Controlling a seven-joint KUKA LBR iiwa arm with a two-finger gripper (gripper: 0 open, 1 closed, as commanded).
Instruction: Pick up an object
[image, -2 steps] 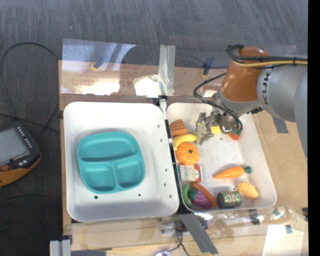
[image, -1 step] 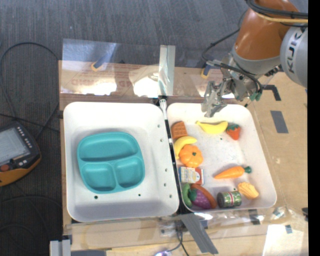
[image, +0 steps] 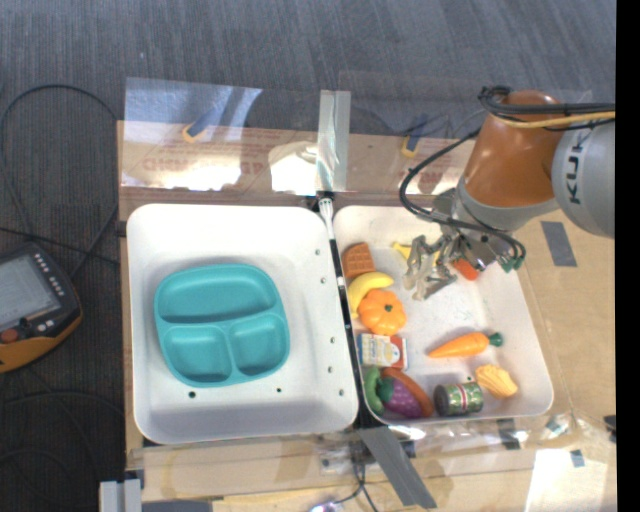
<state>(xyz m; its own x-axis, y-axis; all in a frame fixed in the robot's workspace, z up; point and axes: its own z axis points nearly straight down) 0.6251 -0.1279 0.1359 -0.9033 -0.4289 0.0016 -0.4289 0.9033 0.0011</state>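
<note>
My gripper (image: 429, 270) hangs over the upper middle of the right bin (image: 530, 330), fingers pointing down and spread open, with nothing between them. A small red-orange piece (image: 467, 268) lies just to its right, partly under the wrist. To the gripper's left, along the bin's left wall, lie a brown waffle (image: 357, 260), a yellow banana (image: 368, 287) and an orange fruit (image: 383, 312). Below the gripper a carrot (image: 462, 345) lies on the bin floor. A small yellow piece (image: 402, 250) sits beside the upper finger.
The right bin's front holds a white-and-red carton (image: 381, 350), purple grapes (image: 402, 396), a green-labelled can (image: 459, 398) and a corn cob (image: 496, 380). The left bin (image: 160, 235) holds a teal divided plate (image: 220, 322). A pendant (image: 30, 295) lies off the bench at left.
</note>
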